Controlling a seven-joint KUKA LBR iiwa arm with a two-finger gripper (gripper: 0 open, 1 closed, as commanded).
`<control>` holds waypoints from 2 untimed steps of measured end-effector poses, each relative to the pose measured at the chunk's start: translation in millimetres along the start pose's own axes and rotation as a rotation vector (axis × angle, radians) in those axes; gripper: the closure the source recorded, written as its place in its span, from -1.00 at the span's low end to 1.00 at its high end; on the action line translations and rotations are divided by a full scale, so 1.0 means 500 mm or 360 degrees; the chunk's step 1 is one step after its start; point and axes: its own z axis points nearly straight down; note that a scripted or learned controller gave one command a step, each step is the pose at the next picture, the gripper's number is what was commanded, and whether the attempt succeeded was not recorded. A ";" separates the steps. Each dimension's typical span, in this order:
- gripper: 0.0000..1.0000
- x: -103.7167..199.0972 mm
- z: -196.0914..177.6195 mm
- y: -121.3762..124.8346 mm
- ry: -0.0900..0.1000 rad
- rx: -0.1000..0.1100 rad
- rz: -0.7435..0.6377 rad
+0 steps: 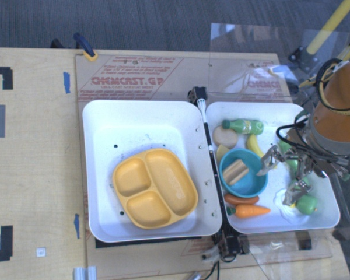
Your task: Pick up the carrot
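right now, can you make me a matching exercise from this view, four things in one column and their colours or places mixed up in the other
Things:
1. carrot
2. divided plate
3. bowl
4. bottle

Descriptions:
A. yellow, in the left bin
B. green, at the far side of the right bin
C. orange, at the near edge of the right bin
D. blue, holding a tan block

Pairs: 1-C, 2-A, 3-D, 4-B

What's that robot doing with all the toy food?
A robot arm reaches in from the right, and its gripper hangs over the right bin. It is meant to pick up the carrot, which lies at the front of that bin beside a blue bowl, with nothing touching it. A green bottle lies at the back. The left bin holds a yellow divided plate.
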 end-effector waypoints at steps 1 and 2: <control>-1.00 -0.014 0.060 0.029 -0.0002 -0.0001 -0.0237; -1.00 0.004 0.147 0.002 -0.0002 -0.0001 0.0076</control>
